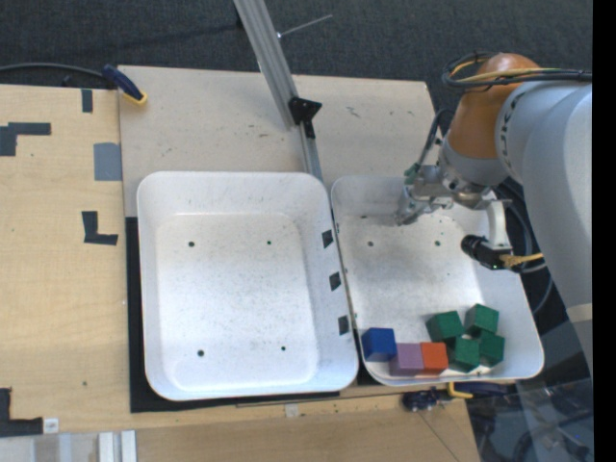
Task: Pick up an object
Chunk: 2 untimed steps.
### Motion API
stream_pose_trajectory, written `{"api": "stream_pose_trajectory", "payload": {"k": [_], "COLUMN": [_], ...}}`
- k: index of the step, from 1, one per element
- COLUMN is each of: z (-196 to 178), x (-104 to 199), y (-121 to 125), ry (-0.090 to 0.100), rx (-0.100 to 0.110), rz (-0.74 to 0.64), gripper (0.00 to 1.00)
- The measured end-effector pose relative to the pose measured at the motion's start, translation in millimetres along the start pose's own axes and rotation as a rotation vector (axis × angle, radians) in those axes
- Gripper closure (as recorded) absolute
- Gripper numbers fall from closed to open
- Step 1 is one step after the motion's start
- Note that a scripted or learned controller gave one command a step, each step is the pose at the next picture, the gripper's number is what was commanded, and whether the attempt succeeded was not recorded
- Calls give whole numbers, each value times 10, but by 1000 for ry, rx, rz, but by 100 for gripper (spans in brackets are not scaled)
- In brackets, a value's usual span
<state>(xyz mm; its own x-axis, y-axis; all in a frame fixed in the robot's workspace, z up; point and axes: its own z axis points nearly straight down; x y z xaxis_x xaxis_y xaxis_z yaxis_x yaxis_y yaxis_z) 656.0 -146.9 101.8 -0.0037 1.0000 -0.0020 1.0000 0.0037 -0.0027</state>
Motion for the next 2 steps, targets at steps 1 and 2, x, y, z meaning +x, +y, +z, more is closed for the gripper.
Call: {"api": "stream_pose_trajectory", "payload": {"k": [1, 2], "z": [-430, -1047], "x": [-21, -46], "y": [-13, -63], "ry": [1, 1], "rx": [-6, -8], "rz": [3, 3], "gripper": [100, 100]}}
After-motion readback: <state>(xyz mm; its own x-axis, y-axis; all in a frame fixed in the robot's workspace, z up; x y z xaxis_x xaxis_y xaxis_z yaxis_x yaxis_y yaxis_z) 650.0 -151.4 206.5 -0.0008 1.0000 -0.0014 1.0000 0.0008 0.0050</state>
